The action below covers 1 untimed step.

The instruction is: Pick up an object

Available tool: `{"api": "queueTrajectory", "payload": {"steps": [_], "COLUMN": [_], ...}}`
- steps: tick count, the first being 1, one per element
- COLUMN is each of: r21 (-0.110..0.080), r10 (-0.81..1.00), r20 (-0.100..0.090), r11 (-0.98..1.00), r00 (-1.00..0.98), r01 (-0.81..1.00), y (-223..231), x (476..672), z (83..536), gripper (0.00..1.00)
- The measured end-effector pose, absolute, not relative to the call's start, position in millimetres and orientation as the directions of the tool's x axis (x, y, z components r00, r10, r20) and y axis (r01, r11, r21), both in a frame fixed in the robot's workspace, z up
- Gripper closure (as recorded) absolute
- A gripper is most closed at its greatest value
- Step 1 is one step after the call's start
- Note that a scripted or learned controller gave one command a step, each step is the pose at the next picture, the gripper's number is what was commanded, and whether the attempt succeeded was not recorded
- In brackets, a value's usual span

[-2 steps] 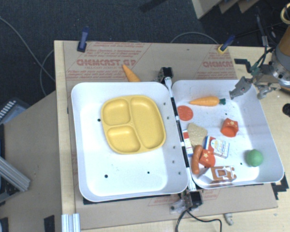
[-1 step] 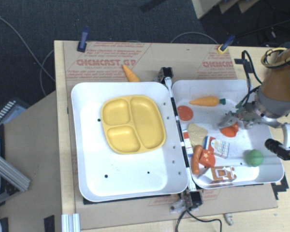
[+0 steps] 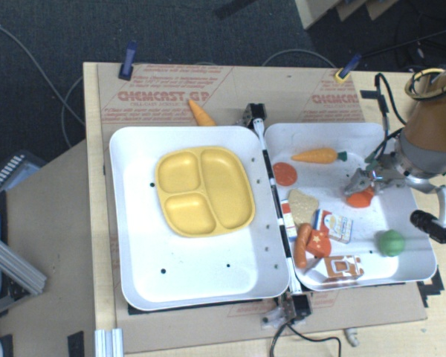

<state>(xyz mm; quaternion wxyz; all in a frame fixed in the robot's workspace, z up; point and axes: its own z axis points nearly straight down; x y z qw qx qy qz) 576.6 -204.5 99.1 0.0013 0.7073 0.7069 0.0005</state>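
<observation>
The right bin (image 3: pixel 401 136) holds several toy foods: a carrot (image 3: pixel 314 155), a red disc (image 3: pixel 285 173), a tan bread slice (image 3: pixel 303 203), a red-orange piece (image 3: pixel 360 198), a green ball (image 3: pixel 391 242), a small carton (image 3: pixel 337 226), a red and orange pepper (image 3: pixel 311 243) and an orange-printed packet (image 3: pixel 343 268). My gripper (image 3: pixel 364 180) reaches in from the right and sits low, right at the upper edge of the red-orange piece. Its metal tip hides part of that piece.
The left bin (image 3: pixel 134 236) carries a yellow divided plate (image 3: pixel 205 190). An orange carrot-like piece (image 3: pixel 201 114) lies on the cardboard behind the left bin. A black clamp (image 3: pixel 256 114) sits between the bins at the back. The arm's body (image 3: pixel 431 129) overhangs the right bin's right rim.
</observation>
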Motion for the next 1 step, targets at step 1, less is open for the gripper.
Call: {"api": "queueTrajectory", "payload": {"steps": [1], "r21": [0.005], "r10": [1.0], "r20": [0.001], "r11": [0.003], "r00": [-0.003], "r01": [1.0], "y": [-124.9], "x": [632.0], "z": [86.4], "gripper": [1.0]}}
